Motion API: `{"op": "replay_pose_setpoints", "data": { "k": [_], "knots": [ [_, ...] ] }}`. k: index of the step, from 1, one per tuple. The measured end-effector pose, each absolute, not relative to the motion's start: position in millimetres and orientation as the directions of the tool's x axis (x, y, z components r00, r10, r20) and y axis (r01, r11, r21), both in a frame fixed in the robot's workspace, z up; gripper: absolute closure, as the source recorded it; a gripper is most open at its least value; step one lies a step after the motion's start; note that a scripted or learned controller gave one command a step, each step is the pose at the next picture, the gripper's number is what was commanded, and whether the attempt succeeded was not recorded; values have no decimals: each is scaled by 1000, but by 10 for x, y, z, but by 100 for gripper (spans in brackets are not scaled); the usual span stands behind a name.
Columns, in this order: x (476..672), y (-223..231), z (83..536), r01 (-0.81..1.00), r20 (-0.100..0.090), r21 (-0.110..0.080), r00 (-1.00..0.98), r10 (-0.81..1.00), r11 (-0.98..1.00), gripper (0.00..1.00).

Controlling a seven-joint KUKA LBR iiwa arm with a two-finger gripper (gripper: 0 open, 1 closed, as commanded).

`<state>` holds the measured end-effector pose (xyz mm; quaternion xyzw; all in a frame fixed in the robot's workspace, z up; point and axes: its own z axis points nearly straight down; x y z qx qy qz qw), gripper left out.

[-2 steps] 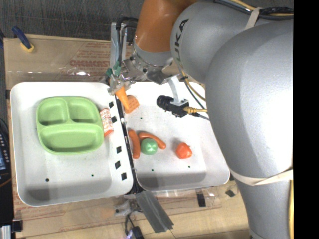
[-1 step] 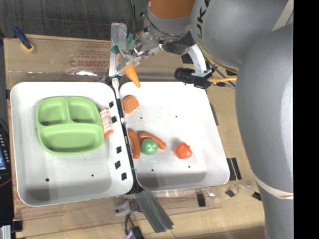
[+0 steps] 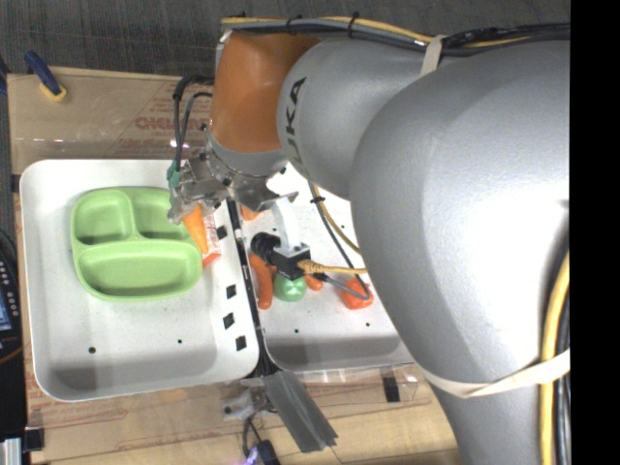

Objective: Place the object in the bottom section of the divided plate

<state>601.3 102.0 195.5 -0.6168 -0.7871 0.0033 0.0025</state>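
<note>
My gripper [image 3: 194, 201] at left bin's [image 3: 39, 260] right wall; orange carrot [image 3: 200, 232] pinched in fingers, long axis near vertical. Divided plate's [image 3: 136, 245] bottom section just left.

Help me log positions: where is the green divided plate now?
The green divided plate lies in the left white bin, upper half, just left of the gripper.
</note>
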Motion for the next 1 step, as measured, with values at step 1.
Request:
{"op": "replay_pose_setpoints", "data": {
  "k": [1],
  "knots": [
    [6019,1015,1964,971,0,-6,-238,971,238,0]
  ]
}}
